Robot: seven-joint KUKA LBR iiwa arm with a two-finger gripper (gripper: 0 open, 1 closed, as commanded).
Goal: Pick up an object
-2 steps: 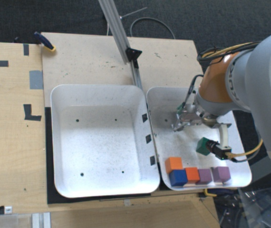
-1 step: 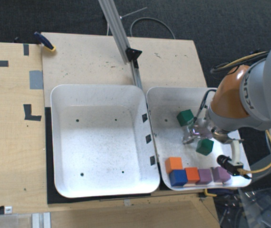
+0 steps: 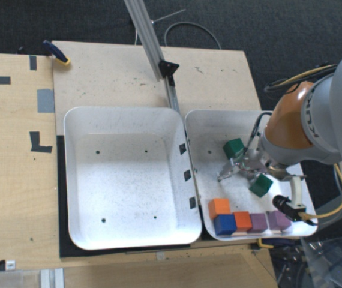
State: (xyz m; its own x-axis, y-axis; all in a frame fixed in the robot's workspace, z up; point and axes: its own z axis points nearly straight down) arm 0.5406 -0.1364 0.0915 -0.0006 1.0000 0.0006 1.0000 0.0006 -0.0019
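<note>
The gripper [image 3: 234,170] is reaching low in the right bin [image 3: 204,131] between 2 green blocks [image 3: 233,147]; its grip I cannot tell. It could bump them away.

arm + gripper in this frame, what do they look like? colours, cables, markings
Grey arm with a glossy orange band above the wrist. The gripper is silver metal, thin-fingered. Dark and yellowish cables loop alongside the arm. No markings legible.
</note>
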